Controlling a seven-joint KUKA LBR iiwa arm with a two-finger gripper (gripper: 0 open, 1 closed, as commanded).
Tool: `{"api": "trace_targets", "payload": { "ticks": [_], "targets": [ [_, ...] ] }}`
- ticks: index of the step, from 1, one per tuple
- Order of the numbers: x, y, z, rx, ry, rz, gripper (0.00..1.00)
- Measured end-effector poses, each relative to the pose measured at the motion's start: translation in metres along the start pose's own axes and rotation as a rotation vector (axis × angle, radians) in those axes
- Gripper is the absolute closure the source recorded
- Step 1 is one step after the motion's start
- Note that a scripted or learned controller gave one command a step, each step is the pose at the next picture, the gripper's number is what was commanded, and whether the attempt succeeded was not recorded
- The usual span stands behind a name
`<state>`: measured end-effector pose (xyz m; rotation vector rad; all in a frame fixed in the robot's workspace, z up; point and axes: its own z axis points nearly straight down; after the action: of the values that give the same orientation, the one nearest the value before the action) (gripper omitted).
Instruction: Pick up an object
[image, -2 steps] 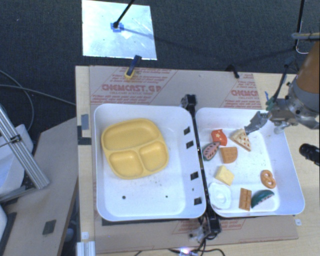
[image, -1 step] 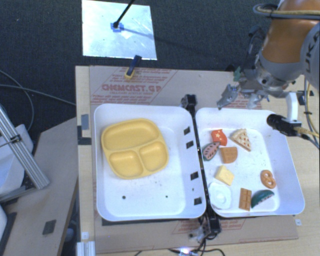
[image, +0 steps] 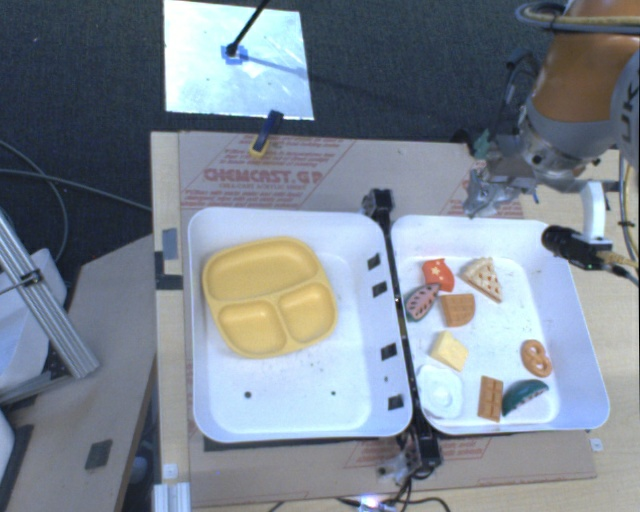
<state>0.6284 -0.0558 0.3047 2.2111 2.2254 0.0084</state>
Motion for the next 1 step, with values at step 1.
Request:
{"api": "trace_targets", "payload": {
  "ticks": [1],
  "targets": [
    [0.0139, -0.0451, 0.0094, 0.008, 0.0, 0.003, 1.0]
  ]
}}
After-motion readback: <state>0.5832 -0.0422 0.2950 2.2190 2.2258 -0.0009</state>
